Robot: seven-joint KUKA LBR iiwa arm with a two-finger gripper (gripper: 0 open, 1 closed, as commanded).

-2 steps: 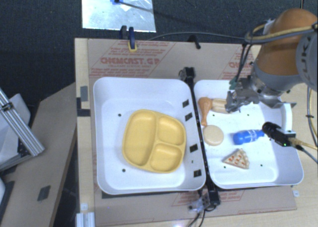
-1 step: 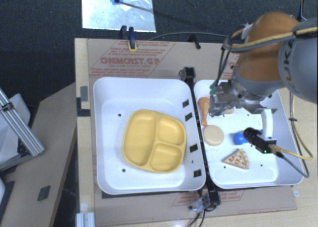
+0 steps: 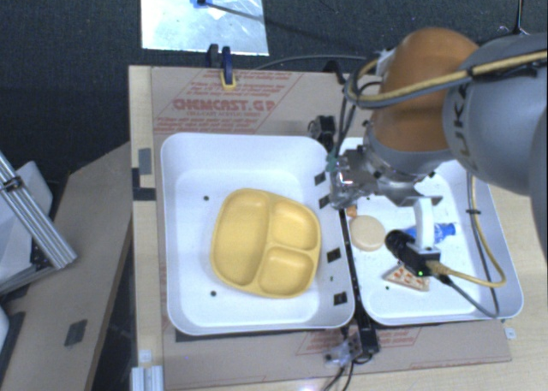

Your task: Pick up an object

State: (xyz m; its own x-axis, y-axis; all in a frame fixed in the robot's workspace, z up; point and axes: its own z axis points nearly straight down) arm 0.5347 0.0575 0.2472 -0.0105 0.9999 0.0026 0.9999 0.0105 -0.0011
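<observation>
Reaching in from the right with the grey arm (image 3: 501,115), orange band (image 3: 424,81) bulging above the wrist. Down low with the gripper (image 3: 342,186) at the seam where the two bins meet, over the left edge of the right bin (image 3: 507,299), toward its back half. Clenched or released: cannot tell, with the wrist crowding the view from above.

Just below the gripper and a little to its right, flat on the bin floor: a round tan disc (image 3: 368,233), near but apart from it. Further right of the gripper and lower: a white-and-blue piece (image 3: 431,228), partly hidden behind robot parts, kind unclear. Lower again, toward the front rim: a small pizza wedge (image 3: 408,278), orange with coloured dots on top, well apart from the gripper.

Left of the gripper, across the seam, in the left bin (image 3: 175,210): a yellow plate (image 3: 265,242) with three wells, lying flat near the middle of the floor, its right rim the side closest to the gripper, below it and not touching. All four lying loose on the bin floors, none between the gripper's tips as far as can be seen.
</observation>
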